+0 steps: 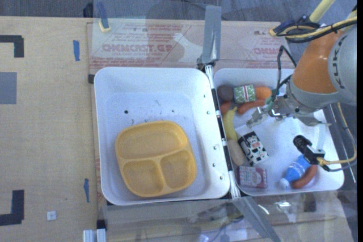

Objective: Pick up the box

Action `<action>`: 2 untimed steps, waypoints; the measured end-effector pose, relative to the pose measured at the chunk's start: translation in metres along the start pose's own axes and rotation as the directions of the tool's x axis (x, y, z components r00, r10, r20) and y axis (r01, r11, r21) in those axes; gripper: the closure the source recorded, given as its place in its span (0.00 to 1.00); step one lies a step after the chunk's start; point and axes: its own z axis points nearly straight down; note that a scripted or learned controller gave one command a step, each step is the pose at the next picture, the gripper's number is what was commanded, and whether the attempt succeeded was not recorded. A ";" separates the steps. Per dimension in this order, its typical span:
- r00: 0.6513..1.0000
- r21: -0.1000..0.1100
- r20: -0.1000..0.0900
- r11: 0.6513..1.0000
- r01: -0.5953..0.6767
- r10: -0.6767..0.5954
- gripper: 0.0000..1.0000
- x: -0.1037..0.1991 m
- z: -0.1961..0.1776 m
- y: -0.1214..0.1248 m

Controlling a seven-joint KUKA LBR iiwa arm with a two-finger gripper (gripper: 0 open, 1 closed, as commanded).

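Green box (244, 92) lies just beside the end effector (260, 112).

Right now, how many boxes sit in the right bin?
3: green box at the far end, black-and-white box mid-bin, pink box at the near edge. The arm may hide more.

Left bin (108, 93): smooth white plastic, slight sheen. Yellow tray (156, 158), at 6 o'clock within it: matt moulded plastic. Bench top (45, 122): pale wood, matt. Carton (253, 147) with cow print: printed glossy card. Bottle (293, 171): clear blue plastic. Gripper (258, 116): bare metal.
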 end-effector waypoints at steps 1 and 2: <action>0.992 0.010 -0.004 0.992 -0.129 0.129 0.00 0.011 -0.049 -0.061; 0.999 -0.001 0.001 0.999 -0.049 0.049 0.00 0.037 -0.001 -0.021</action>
